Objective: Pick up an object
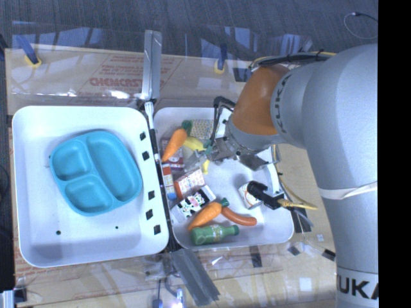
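Blue tray [95, 172] in left bin [26, 172]; toys fill right.

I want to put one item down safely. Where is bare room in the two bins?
Left bin: bare floor below the blue divided plate and along its near wall. Right bin: crowded with carrots, a green bottle and packets; the claw hangs there.

Divided plate [95, 172] in left bin [35, 236]; carrots [173, 144], bottle [214, 233], sausage [238, 217], cards [189, 183] in right bin [282, 233], frame centre.
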### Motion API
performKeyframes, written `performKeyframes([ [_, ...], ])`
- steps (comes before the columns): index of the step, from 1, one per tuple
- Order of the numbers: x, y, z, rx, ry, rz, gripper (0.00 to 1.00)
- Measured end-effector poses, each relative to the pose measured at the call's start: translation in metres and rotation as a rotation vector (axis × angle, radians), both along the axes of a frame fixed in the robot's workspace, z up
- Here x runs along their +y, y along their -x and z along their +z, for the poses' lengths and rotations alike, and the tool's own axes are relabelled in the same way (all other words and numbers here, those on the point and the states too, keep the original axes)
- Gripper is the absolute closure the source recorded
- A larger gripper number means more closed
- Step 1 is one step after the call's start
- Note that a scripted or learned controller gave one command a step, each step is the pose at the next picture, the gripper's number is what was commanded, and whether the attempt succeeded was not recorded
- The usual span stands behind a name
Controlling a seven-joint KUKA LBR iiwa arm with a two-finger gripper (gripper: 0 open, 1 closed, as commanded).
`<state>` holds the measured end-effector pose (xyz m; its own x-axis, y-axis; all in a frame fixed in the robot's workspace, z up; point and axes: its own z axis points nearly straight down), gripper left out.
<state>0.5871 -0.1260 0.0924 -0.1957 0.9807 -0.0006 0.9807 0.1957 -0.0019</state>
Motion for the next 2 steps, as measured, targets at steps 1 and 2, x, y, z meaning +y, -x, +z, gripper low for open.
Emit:
performKeyframes([
  [1, 0.0, 0.0, 0.01, 0.001, 0.002, 0.004, 1.0],
  [2, 0.064, -0.014, 0.105, 0.0, 0.001, -0.063, 1.0],
])
